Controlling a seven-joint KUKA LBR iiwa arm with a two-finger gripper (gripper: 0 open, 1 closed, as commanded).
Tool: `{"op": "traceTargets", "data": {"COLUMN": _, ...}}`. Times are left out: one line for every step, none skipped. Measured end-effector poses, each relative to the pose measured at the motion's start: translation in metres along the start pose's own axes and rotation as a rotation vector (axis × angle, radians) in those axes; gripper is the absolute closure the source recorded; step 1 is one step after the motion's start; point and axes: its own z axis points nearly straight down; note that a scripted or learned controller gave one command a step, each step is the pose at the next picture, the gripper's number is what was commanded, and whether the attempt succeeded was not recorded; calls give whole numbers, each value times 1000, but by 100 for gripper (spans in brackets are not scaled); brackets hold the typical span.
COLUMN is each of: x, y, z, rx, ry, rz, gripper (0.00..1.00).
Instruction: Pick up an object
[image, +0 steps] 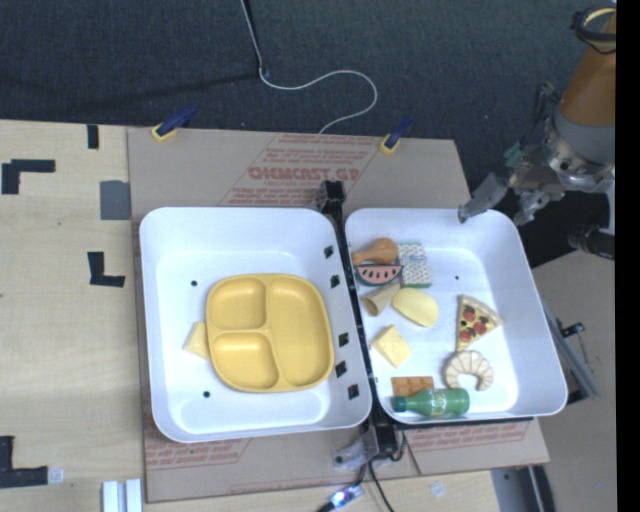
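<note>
The right bin (520, 262) holds several toy foods: a watermelon slice (378, 272), a chicken drumstick (378, 250), a pale lemon-like piece (417, 306), a cheese wedge (392, 347), a pizza slice (476, 321), a croissant (469, 370), a cracker (411, 384) and a green bottle (432, 402). My gripper (497, 200) hangs over the bin's far right corner, well above the objects. Its two fingers are spread apart with nothing between them.
The left bin (165, 300) holds a yellow sectioned plate (270, 332) with a pale wedge (195, 340) beside it. Both bins sit on a cardboard sheet (290, 170). A cable (320, 85) lies behind the bins.
</note>
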Motion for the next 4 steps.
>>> {"op": "traceTargets", "data": {"x": 1, "y": 2, "z": -10, "rx": -13, "ry": -3, "rz": -3, "gripper": 0}}
{"op": "traceTargets", "data": {"x": 5, "y": 11, "z": 47, "rx": -11, "ry": -3, "rz": -5, "gripper": 0}}
{"op": "traceTargets", "data": {"x": 9, "y": 14, "z": 111, "rx": -10, "ry": -3, "rz": -6, "gripper": 0}}
{"op": "traceTargets", "data": {"x": 11, "y": 15, "z": 163, "rx": -12, "ry": -4, "rz": -6, "gripper": 0}}
